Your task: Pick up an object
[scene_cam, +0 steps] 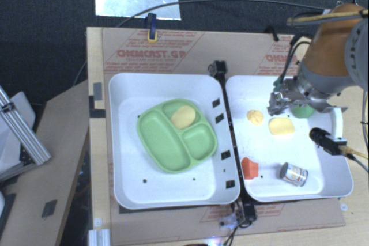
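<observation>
My gripper (279, 103) hangs over the back of the right bin (328, 181), reaching in from the right. Just below it lies a pale yellow block (282, 126). To its left lies a small orange-yellow lump (255, 117). A green object (301, 110) peeks out right beside the gripper, partly hidden by the wrist. Nearer the front lie an orange-red piece (249, 167) and a small metal can (293, 174) on its side. I see nothing held in the gripper.
The left bin (130, 181) holds a green divided plate (167, 147) with a yellow object (183, 117) in its upper compartment. A black divider (226, 124) separates the bins. A black fitting with a cable (324, 141) juts over the right bin's right side.
</observation>
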Tool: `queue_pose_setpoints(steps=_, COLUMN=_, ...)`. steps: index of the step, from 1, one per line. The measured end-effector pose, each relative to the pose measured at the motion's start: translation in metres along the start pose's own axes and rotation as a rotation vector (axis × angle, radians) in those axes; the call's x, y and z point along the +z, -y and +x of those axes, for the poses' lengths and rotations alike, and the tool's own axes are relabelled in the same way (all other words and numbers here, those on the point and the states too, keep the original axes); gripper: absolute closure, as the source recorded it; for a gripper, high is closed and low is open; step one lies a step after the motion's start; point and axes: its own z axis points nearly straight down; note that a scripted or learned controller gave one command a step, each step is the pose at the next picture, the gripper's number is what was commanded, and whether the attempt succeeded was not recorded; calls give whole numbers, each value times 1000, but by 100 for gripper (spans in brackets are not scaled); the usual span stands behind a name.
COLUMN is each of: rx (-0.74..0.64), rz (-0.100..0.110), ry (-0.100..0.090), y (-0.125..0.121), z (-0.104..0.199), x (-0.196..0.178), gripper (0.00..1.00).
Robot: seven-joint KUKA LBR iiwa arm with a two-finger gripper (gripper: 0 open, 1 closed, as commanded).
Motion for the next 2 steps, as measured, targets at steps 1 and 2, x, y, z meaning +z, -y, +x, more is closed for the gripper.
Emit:
queue_pose_setpoints(steps=1, rx=0, rz=2, ry=0, y=-1, z=0, x=-23, gripper=100)
queue_pose_setpoints(steps=2, rx=-4, rz=6, ry=-2, y=11, z=53, x=-15, gripper=100)
